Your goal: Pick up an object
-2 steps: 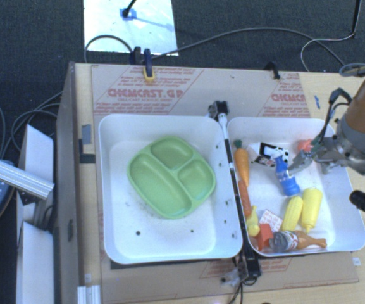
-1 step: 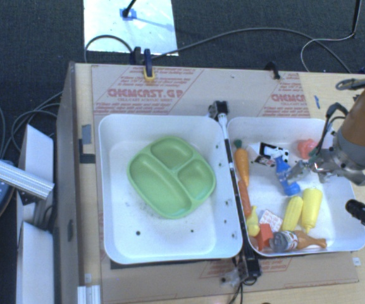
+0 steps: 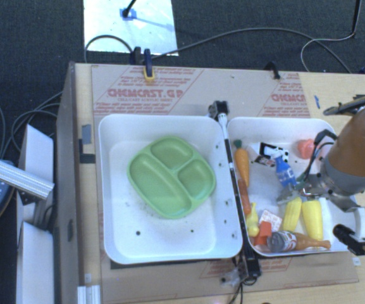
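Note:
The right bin [image 3: 277, 126] holds several small objects. An orange carrot [image 3: 241, 164] lies along its left wall. A blue bottle [image 3: 285, 171] lies in the middle, with a pink piece [image 3: 305, 147] and a black-and-white toy [image 3: 271, 151] behind it. Two yellow corn-like pieces [image 3: 291, 215] [image 3: 312, 218] lie side by side toward the front. A small bottle with an orange neck [image 3: 296, 240] rests against the front wall. My gripper [image 3: 295, 194] is low in this bin, just past the blue bottle's lower end and above the yellow pieces. The arm's orange band [image 3: 358, 147] hides the bin's right side.
The left bin [image 3: 125, 233] carries a green divided plate [image 3: 171, 177]. A yellow toy [image 3: 252, 223] and a red-and-white piece [image 3: 269, 219] sit at the right bin's front left. A black clamp [image 3: 219, 110] stands on the divider behind the bins. Cables run over the dark floor.

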### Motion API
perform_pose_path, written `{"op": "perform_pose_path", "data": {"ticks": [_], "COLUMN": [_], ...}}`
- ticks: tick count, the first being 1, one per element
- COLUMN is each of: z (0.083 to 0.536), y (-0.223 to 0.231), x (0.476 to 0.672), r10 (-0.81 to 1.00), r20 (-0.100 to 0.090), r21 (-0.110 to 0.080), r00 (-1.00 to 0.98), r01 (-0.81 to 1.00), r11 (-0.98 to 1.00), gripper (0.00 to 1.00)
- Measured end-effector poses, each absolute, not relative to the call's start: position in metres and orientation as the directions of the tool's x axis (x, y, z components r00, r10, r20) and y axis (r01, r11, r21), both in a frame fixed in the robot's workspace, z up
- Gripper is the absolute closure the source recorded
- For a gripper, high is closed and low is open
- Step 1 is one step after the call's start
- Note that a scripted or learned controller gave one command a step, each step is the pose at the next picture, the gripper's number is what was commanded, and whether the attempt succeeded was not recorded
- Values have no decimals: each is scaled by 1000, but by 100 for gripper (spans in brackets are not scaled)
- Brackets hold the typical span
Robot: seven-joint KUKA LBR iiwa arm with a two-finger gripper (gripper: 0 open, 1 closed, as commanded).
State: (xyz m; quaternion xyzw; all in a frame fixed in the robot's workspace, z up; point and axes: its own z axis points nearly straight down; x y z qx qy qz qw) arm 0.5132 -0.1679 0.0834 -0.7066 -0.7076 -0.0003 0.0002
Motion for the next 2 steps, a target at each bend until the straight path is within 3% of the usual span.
{"op": "perform_pose_path", "data": {"ticks": [1,2], "z": [89,98], "y": [-175,-175], "x": [497,498], "r10": [1000,1000], "r20": [-14,-12], "r21": [35,34], "r00": [-6,-7], "r01": [999,999], "r11": [6,7], "gripper": [0,100]}}
